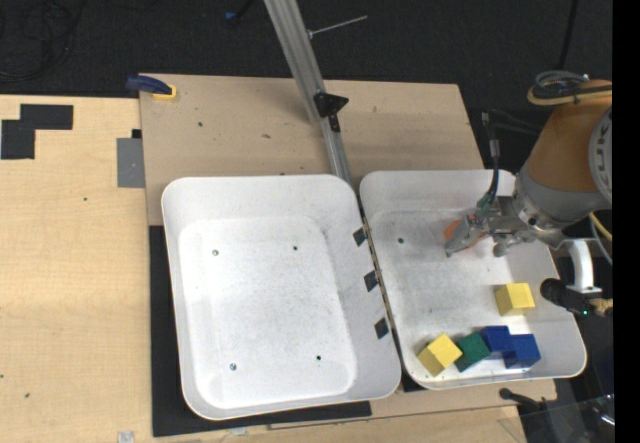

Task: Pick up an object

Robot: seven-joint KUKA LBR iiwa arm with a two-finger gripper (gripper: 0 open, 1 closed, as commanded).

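My gripper (478,243) hangs low over the upper middle of the right bin (420,201), with its two grey fingers spread apart, so it is open. A small orange-red piece (456,228) lies just beside the left fingertip; I see nothing held between the fingers. A yellow block (515,298) sits a little below and to the right of the gripper. Along the bin's near edge a second yellow block (438,354), a green block (470,349) and a blue block (511,345) lie clustered together.
The left bin (190,221) adjoins the right one, joined by black clips (368,279). A slanted aluminium rail (300,61) rises behind the bins. The arm's grey and orange body (565,156) overhangs the right bin's right rim.
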